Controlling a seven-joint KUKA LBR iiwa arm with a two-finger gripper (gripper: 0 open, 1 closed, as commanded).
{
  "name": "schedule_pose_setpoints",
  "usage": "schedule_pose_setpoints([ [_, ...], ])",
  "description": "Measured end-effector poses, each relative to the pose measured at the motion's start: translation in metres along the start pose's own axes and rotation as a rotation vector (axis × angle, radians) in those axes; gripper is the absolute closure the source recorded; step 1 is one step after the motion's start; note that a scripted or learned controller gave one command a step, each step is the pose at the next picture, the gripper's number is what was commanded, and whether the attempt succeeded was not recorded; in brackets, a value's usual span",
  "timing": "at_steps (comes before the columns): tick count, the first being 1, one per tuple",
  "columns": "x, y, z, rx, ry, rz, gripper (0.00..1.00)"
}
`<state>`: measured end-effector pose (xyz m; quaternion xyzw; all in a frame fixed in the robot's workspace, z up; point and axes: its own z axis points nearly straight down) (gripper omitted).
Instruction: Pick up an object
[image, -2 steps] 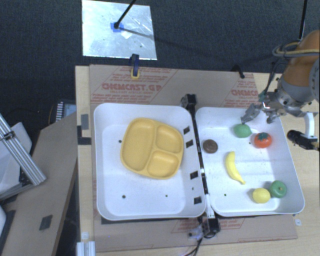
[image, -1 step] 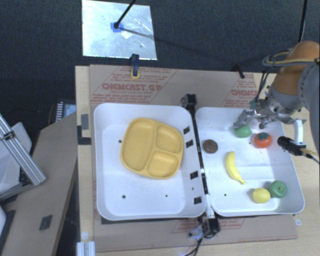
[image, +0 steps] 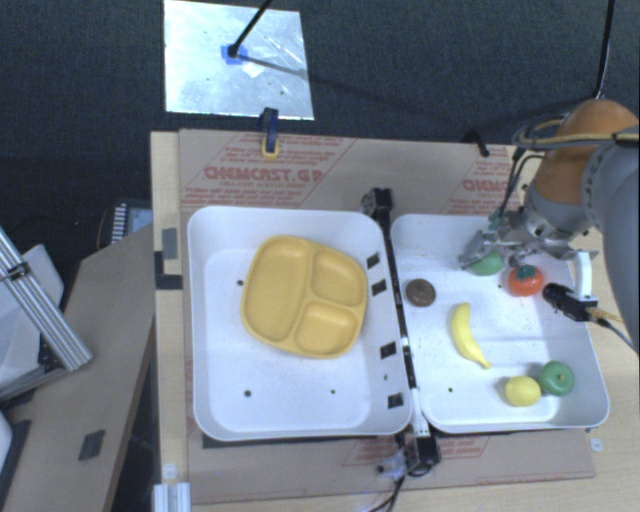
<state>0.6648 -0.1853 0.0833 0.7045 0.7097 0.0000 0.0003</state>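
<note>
Gripper (image: 487, 252): low in the right bin (image: 590, 400), over a green object (image: 487, 265)
Fingers: cannot tell whether open or closed
Tomato (image: 525, 281): just beside

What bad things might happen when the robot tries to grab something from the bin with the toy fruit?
1. The hand is low over a green object that sits close to the bin's far wall, so the fingers might bump the wall.
2. The orange tomato lies right beside it, so the hand could knock it aside.
3. The green object looks small and rounded, so it might slip out of a pinch.
</note>
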Motion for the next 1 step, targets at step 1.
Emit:
schedule_pose_setpoints([
  [1,-0.0004,0.0018,-0.0136,-0.006,-0.002,-0.002,1.00],
])
